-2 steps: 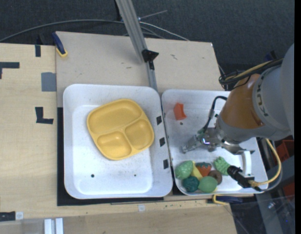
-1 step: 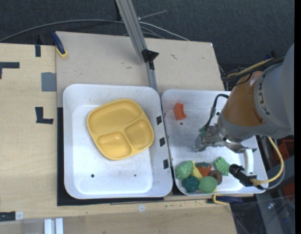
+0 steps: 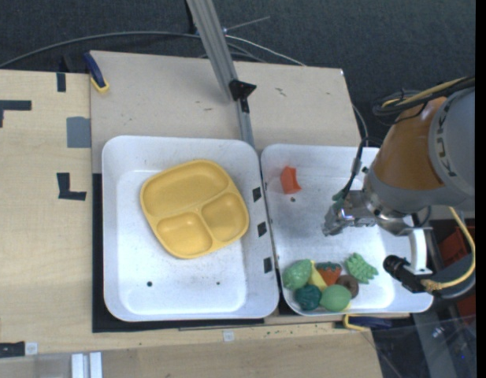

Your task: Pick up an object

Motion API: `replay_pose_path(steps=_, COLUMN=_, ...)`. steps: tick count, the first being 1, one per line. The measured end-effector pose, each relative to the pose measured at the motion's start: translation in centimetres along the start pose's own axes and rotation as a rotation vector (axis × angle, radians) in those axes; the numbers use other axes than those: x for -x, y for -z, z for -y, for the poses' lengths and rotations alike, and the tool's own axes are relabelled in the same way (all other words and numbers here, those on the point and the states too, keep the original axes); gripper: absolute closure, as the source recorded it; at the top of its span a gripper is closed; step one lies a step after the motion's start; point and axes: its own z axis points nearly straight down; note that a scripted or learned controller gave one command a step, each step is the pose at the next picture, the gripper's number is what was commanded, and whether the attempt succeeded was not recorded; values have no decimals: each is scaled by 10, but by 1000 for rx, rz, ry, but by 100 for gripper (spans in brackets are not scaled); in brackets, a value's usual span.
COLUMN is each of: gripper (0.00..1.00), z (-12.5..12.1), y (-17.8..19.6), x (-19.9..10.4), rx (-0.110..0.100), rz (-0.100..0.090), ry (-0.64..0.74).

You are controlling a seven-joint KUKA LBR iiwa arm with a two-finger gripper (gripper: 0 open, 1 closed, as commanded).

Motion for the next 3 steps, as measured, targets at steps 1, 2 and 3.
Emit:
replay_pose_path(steps=1, gripper=100, z=-1, y=53, x=0, rx=1, rz=0, ry=0)
replay_pose_path(steps=2, gripper=100, z=-13, y=54, x=-62, rx=-4, rz=-3, ry=6)
replay_pose_path(steps=3, gripper=100, z=-26, y=63, x=-106, rx=-4, rz=-2, ry=5)
